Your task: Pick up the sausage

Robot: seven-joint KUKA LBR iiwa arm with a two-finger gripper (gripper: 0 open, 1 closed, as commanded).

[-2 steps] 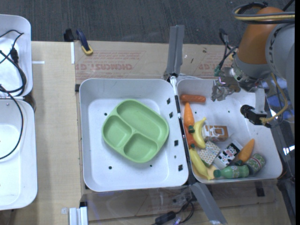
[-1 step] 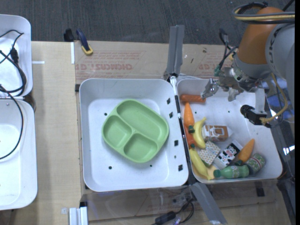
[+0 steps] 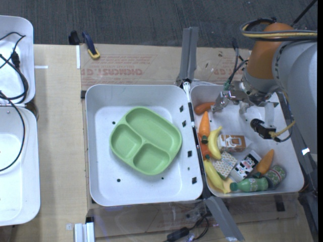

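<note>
Though hung low just right of the sausage (image 3: 204,107), likely lining up a grasp clear of the carrot (image 3: 204,125) beside it, cannot tell the gripper (image 3: 225,99) opening.

Two bins (image 3: 96,135), two bananas (image 3: 216,141)

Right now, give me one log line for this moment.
arm: over right bin | gripper: beside sausage, not holding | plate: left bin

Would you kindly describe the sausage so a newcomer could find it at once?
Look in the right bin, at its far left corner. The sausage lies there, just beyond the carrot: a short reddish-orange piece lying crosswise, stubbier than the carrot.
</note>
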